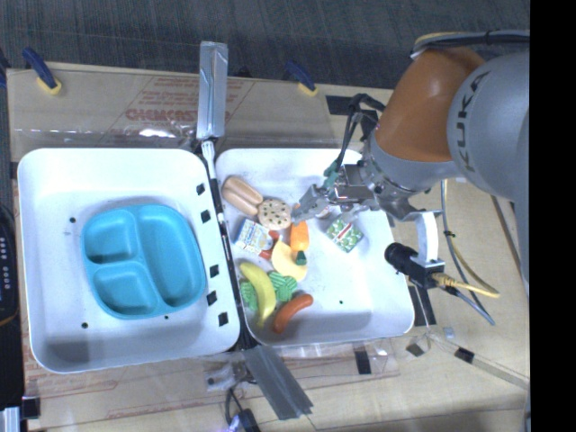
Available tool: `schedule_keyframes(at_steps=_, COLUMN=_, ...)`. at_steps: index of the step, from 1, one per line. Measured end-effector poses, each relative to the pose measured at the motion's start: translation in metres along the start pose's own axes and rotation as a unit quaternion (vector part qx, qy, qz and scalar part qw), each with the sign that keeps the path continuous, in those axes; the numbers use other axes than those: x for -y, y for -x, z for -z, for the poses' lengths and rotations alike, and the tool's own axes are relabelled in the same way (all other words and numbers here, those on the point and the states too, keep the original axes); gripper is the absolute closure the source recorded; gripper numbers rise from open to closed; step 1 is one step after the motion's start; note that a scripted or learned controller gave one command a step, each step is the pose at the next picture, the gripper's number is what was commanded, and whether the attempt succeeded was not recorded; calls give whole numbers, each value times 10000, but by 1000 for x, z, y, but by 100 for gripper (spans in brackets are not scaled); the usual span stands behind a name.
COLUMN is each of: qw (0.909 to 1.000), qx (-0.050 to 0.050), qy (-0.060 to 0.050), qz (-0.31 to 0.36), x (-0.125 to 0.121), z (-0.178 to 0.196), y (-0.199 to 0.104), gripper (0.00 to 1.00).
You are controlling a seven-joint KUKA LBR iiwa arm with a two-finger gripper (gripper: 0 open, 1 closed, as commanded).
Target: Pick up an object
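Orange-banded, my arm (450, 106) looms over the right bin (382, 309), with my claw (326, 196) low at its middle; whether it is open or closed I cannot tell. Just beside the claw lie a green-and-white carton (345, 234) and a round cookie (274, 211), with a hot dog (240, 193) beyond. Crowded below are a carrot (299, 236), a small box (253, 236), a banana (259, 289) and a sausage (292, 311). A blue tray (144, 259) sits in the left bin (45, 331).
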State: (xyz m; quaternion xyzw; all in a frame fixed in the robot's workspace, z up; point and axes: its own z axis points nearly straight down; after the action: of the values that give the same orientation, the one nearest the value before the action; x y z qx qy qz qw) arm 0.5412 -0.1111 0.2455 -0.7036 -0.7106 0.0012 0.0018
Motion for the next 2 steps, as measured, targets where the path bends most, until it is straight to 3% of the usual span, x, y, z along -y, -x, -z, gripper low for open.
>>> schedule_keyframes(at_steps=1, qw=9996, qx=16, qy=49, qz=282, x=-24, z=-147, y=11, gripper=0)
schedule_keyframes(at_steps=2, qw=9995, qx=1, qy=48, qz=297, x=-24, z=-137, y=11, gripper=100)
